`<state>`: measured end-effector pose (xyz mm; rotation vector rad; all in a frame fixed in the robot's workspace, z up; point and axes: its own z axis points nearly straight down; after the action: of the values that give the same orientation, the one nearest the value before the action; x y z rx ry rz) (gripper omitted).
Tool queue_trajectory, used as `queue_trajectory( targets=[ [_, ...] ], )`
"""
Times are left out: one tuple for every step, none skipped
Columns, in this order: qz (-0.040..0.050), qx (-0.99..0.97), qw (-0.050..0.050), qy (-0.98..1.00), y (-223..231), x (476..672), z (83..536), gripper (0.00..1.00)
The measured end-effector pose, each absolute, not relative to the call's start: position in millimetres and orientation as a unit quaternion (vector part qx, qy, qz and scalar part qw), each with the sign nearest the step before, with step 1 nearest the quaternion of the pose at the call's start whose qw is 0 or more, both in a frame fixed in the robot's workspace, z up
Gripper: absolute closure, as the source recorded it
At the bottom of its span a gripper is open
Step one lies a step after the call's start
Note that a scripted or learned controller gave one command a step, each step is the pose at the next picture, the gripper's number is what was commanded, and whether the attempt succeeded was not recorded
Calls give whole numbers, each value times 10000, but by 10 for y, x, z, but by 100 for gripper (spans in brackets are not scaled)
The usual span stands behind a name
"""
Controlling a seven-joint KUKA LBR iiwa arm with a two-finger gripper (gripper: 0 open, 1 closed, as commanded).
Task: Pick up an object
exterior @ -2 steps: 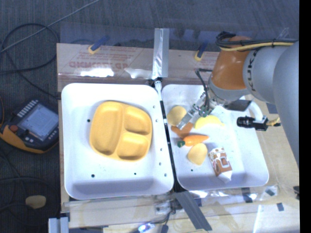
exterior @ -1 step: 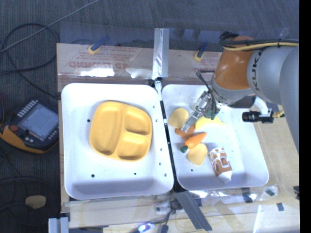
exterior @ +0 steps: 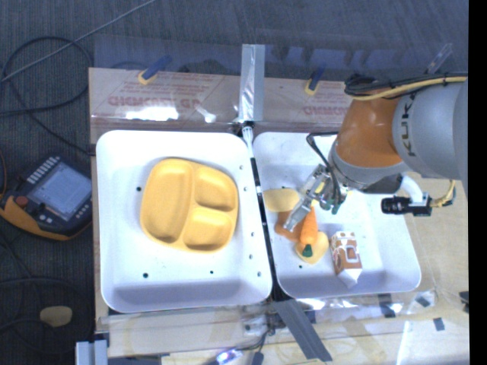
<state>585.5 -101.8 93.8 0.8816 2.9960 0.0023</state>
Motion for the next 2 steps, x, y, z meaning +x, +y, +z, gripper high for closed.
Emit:
queue_trajectory(
  targets=[
    [27,2828,79,9591,-1007,5859,1035,100],
    [-6,4794,4,8776,-811,5742,1836,100]
  ],
)
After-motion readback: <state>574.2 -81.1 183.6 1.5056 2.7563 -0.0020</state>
